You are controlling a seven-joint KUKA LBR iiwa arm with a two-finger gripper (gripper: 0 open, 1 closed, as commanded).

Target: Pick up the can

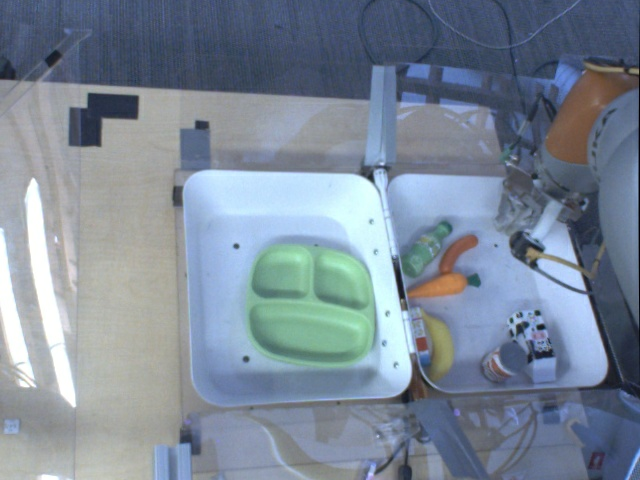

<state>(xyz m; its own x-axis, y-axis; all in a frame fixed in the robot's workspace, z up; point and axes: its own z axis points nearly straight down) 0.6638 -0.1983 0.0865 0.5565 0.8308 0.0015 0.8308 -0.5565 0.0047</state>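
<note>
You've got the can lying on its side in the lower right corner of the right bin, down near the bottom rim. Its open-looking end faces the lower left of the frame. Right next to it, touching or nearly so, is a little black-and-white milk carton, tipped toward the lower right.

Your gripper is way up at the upper right of the frame, over the top right part of that same bin, well apart from the can. Honestly can't tell how it's set from this angle, it's just a blurry metallic clump with a cable looping off it. The arm's orange band sits above it at the frame's right edge.

Other stuff in the right bin: a green bottle near the left wall, two carrots just beside it toward the middle, and a banana along the lower left, close to the divider.

The left bin has a green divided plate sitting in the middle, three compartments.

Both bins sit side by side on the light wooden desk.
</note>
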